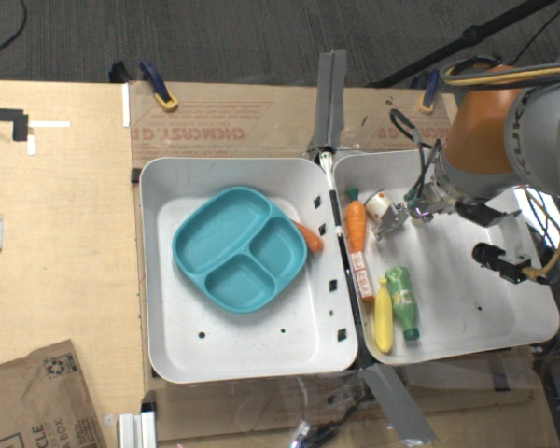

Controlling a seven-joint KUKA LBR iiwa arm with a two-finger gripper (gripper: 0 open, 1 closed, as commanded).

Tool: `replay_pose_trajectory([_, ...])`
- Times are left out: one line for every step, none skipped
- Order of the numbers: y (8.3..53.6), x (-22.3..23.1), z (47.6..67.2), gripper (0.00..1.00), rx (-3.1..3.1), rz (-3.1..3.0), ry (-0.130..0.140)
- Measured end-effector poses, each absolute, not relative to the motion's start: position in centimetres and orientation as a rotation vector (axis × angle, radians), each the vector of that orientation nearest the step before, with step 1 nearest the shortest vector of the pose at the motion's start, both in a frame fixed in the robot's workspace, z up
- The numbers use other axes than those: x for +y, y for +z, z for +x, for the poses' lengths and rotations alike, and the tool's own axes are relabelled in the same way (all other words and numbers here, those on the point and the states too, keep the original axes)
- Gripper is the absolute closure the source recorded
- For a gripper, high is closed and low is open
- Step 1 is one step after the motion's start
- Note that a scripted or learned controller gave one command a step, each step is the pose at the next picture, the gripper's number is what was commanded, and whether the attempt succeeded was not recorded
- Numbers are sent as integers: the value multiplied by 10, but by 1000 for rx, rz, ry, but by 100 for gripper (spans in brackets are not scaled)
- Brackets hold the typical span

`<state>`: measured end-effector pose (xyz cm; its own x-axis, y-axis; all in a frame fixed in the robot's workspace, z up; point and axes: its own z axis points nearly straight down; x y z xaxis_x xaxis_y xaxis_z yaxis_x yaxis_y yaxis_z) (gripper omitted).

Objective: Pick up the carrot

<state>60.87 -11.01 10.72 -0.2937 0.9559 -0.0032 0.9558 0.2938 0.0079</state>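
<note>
In the right bin [504,329]:
Carrot [356,224]: lying along the left wall, untouched.
Gripper [388,218]: hovering just beside it; grip state impossible to tell.
Advice: centring over the carrot's middle is looking wisest.

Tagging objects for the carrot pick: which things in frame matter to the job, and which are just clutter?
For the job:
- carrot, in the right bin by the divider
- end effector, just right of the carrot

Just lying about:
- teal divided plate in the left bin
- orange item at the plate's edge
- banana
- green bottle
</note>
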Motion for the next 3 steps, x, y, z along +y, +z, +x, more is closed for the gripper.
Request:
replay_pose_trajectory([118,-112,610,100,2511,1863,9])
replay_pose_trajectory([191,-20,580,100,2314,2126,-3])
replay_pose_trajectory([191,34,517,100,2194,2252,-6])
